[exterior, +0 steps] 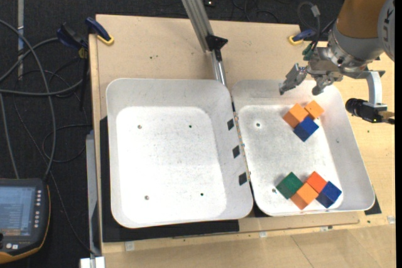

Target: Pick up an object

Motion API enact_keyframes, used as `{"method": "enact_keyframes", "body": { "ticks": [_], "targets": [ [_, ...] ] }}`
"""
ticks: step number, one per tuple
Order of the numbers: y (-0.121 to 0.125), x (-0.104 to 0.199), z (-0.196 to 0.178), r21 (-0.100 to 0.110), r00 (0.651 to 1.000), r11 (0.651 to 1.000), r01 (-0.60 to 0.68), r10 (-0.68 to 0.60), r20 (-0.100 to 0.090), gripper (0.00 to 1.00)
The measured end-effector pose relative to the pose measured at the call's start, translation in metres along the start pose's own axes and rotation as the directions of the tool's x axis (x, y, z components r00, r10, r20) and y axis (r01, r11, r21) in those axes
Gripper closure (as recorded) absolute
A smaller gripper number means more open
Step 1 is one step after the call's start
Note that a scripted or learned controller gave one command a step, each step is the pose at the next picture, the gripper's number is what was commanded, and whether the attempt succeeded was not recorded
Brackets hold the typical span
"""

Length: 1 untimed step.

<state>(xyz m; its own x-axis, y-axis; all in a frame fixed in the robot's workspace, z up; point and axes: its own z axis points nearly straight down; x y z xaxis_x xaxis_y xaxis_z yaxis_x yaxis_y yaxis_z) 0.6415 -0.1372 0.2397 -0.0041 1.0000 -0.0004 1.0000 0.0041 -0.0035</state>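
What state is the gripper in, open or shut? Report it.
Open. The gripper hangs over the right bin's far edge with its two fingers spread apart, nothing between them, just above the upper orange block.

arm: cut by right edge | tablet: cut by left edge

Two bins sit side by side on the worktop — left bin, right bin. In the right bin, three blocks huddle touching near its far edge, and four more cluster touching at its near edge. My gripper hangs over the far edge — just behind the three blocks.
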Motion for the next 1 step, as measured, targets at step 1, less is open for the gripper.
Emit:
{"method": "enact_keyframes", "body": {
  "ticks": [1],
  "targets": [
    [-0.0090,0.0008,0.0604,0.003,1.000,1.000,-0.004,0.004,-0.001,0.00]
  ]
}}
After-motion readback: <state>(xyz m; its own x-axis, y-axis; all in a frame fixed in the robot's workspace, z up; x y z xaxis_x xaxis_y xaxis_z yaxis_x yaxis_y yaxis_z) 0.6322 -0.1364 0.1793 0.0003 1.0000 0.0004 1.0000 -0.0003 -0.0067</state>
